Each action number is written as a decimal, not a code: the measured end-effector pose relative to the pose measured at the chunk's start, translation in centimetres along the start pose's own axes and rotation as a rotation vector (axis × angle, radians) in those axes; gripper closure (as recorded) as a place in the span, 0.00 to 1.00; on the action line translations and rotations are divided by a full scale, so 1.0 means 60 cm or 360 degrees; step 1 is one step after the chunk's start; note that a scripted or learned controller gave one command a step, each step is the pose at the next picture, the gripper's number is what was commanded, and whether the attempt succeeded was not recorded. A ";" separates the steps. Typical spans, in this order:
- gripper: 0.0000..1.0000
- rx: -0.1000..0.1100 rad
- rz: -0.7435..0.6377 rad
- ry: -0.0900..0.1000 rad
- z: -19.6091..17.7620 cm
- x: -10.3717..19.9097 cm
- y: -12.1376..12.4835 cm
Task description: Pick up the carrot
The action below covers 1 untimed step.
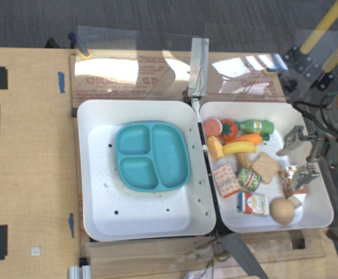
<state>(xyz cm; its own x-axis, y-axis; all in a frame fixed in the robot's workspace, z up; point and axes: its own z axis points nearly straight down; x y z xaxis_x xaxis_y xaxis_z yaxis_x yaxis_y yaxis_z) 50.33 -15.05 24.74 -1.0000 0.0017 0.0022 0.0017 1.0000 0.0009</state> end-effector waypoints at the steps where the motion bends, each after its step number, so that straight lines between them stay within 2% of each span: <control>1: 0.00 0.0000 0.0694 0.0016 0.219 -0.068 0.008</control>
<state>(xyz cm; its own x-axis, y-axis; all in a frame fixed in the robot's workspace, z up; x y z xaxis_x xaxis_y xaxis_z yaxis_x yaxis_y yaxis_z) 54.37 -14.57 11.59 -0.9056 0.4241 0.0120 0.4241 0.9056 -0.0019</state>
